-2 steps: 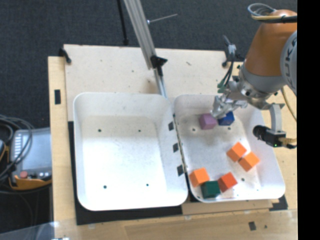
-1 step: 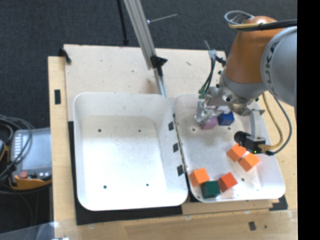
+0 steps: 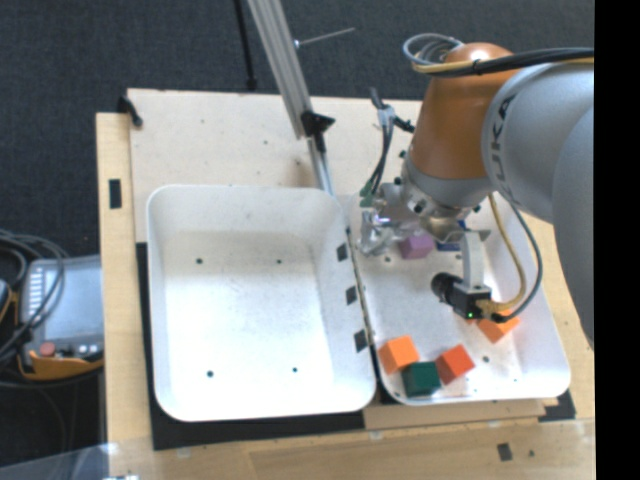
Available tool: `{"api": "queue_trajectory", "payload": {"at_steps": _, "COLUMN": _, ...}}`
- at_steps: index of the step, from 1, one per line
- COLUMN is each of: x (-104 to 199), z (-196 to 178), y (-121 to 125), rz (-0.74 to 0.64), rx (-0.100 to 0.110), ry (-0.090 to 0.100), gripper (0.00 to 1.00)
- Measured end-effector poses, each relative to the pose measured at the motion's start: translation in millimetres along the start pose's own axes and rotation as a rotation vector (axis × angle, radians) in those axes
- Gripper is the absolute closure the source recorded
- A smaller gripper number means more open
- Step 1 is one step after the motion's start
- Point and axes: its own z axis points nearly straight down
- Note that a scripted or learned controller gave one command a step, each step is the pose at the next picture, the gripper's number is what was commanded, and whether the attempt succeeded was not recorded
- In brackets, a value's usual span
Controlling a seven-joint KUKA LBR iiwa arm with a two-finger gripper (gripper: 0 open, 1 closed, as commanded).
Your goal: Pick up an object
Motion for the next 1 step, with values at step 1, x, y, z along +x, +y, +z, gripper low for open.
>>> {"api": "queue_trajectory", "payload": {"at_steps": 1, "x": 59.7, "z": -2.8, "y": 0.3, "rz": -0.003, "rx": -0.002, "ry": 0.002, "gripper": 1.0}}
